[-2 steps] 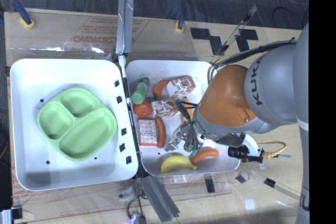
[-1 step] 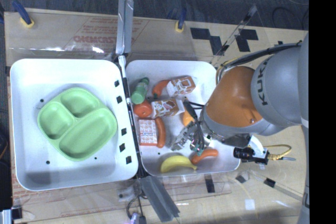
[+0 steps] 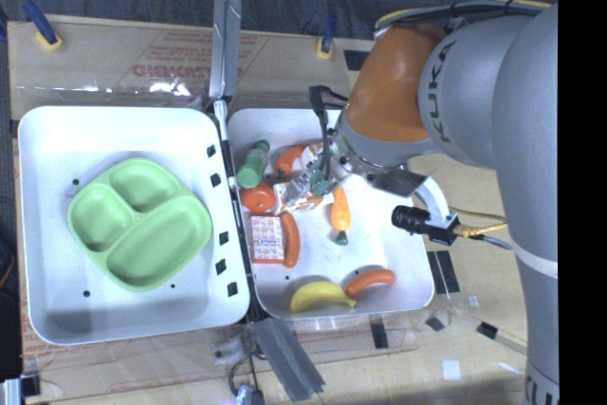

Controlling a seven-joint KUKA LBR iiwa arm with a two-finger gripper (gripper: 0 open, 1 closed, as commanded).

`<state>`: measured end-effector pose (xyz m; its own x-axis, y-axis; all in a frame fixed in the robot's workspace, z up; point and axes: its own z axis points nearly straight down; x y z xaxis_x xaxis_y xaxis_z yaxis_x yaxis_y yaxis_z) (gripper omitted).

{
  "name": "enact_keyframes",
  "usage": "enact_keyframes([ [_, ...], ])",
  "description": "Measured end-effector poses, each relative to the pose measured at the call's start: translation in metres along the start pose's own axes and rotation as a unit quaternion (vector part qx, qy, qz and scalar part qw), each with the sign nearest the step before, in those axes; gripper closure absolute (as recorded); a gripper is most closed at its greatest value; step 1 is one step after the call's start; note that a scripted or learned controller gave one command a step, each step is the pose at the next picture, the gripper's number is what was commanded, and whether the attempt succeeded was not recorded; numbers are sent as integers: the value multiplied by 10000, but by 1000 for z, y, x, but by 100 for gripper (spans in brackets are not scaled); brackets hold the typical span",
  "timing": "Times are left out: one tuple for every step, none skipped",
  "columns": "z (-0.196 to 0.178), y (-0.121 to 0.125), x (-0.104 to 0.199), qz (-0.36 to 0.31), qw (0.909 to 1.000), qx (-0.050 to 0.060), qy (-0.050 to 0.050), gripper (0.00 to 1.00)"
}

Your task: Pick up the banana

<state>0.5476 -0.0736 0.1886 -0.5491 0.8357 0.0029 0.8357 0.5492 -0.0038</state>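
The yellow banana (image 3: 321,295) lies on its side at the near edge of the right bin (image 3: 403,285), curved, with a red-orange sausage (image 3: 370,280) just to its right. My gripper (image 3: 321,172) hangs under the orange wrist over the far middle of that bin, above a crinkled snack packet (image 3: 303,192). It is well away from the banana, toward the bin's far side. The wrist hides much of the gripper.
Around the gripper in the right bin lie a green bottle (image 3: 252,163), an orange carrot (image 3: 340,211), a round orange fruit (image 3: 256,199), a small printed packet (image 3: 266,238) and a red sausage (image 3: 290,240). The left bin (image 3: 57,299) holds a green divided plate (image 3: 140,221).
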Motion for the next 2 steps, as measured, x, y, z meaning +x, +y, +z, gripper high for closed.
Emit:
enact_keyframes([
  [0, 0, 0, 3, 10000, 1, 0, 0],
  [17, 7, -36, 259, 9997, 5, 0, 0],
])
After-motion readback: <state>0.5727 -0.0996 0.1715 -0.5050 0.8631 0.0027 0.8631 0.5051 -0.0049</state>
